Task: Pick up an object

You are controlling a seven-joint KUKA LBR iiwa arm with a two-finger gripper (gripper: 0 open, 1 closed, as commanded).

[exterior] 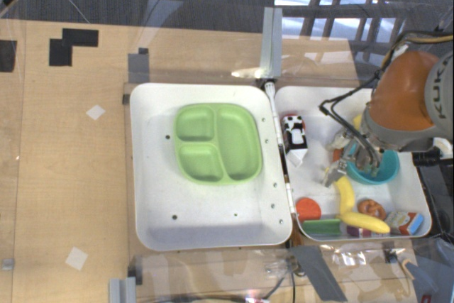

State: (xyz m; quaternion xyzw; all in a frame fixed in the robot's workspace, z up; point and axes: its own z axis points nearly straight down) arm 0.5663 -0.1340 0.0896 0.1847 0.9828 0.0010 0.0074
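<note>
Your gripper (352, 165) hangs low in the right bin (418, 184), just above the banana (345, 194) and beside a teal bowl (383, 168) half hidden by the wrist; its grip is impossible to make out.

Landmark: the divided plate (216, 143), lying in the left bin (152, 220).
Right bin (312, 106): directly right of the plate's bin, touching it.
Carton (294, 135): right of the plate, just past the shared wall.
Bowl (383, 168): farther right, under the arm's wrist.
Bananas (355, 209): right of the plate, toward the front.
</note>
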